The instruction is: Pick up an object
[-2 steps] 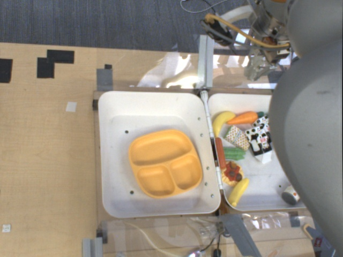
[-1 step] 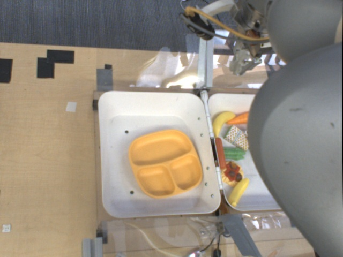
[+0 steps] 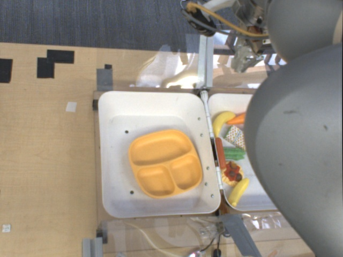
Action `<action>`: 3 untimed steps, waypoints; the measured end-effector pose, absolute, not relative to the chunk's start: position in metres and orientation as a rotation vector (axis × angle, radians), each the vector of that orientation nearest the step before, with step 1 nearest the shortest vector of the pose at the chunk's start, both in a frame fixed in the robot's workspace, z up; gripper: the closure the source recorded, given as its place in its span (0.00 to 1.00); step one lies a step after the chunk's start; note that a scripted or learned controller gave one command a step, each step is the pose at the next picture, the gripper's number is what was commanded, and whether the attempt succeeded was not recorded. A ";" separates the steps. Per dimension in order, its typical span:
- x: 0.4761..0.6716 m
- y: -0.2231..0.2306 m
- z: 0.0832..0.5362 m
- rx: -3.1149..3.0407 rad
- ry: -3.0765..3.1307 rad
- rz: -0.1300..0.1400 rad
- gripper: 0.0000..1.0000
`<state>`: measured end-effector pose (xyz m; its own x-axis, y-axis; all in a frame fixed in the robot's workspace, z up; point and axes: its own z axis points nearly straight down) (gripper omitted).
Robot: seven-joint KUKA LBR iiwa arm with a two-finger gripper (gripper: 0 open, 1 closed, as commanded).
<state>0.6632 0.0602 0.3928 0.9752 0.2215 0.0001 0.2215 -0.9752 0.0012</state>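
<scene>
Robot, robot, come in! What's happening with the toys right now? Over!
Tool up behind the bins, grip state unclear. Toy pile waiting in right bin: bananas, green piece. Orange plate alone in left bin. Arm covers much of right bin.

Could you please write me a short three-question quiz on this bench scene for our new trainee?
1. True or false: the orange divided plate lies in the left bin.
2. Which lies nearest the front edge of the right bin? A) the green piece B) the lower banana C) the upper banana
3. How many compartments does the plate have?

Key: 1. True. 2. B. 3. Three: one long one at the back and two smaller ones in front.
</scene>
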 end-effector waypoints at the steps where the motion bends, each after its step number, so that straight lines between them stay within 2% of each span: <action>1: 0.663 0.015 0.293 3.123 0.324 -0.007 1.00; 2: 0.662 0.059 0.357 3.124 0.325 -0.001 1.00; 3: 0.663 0.024 0.433 3.099 0.502 -0.002 1.00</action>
<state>0.6634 0.0245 0.4335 0.9489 0.3156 -0.0019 0.3156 -0.9489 0.0019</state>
